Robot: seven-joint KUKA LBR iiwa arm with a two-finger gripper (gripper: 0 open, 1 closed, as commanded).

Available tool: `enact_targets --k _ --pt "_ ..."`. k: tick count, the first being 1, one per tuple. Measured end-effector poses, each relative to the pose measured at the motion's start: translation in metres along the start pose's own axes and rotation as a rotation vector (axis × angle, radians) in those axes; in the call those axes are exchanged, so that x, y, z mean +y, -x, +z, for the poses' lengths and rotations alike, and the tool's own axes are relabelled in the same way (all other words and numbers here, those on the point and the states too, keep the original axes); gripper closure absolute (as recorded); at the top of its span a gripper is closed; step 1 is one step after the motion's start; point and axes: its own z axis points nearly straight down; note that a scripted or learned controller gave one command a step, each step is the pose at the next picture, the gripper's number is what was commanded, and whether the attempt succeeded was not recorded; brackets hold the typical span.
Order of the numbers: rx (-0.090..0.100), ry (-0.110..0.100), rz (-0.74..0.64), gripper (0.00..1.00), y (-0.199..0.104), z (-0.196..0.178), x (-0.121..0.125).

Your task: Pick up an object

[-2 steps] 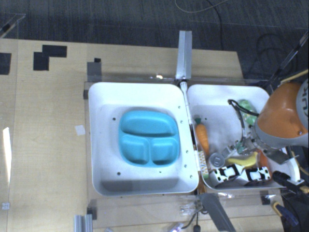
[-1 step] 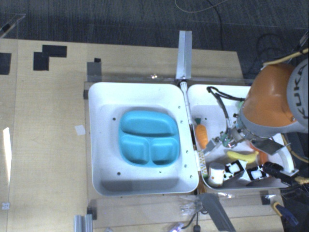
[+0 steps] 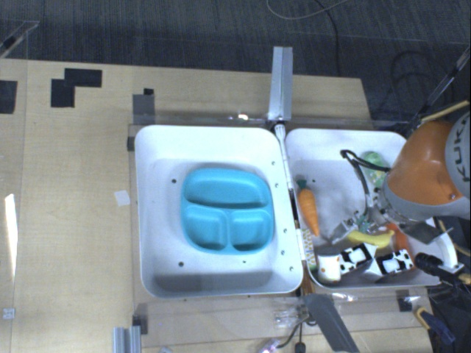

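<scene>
While the hand (image 3: 362,223), its grip impossible to tell, hangs low in the right bin (image 3: 324,153), one carrot (image 3: 308,210) lies beside it and one blue tray (image 3: 225,209) sits well apart in the left bin (image 3: 158,197).

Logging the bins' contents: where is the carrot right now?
The carrot lies in the right bin, along its left wall, left of the banana.

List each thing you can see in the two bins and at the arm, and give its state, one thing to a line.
blue tray: lying flat in the left bin, its three compartments bare.
carrot: lying loose in the right bin, near the divider.
banana: lying beside the gripper.
black and white toy: lying at the near wall.
gripper: low in the right bin, among the objects; grasp unclear.
</scene>
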Motion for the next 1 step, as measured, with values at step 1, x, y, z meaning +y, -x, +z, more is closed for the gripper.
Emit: enact_targets --k 1 --pt "0.002 0.000 0.151 0.00 -0.0803 -0.0927 0.0685"
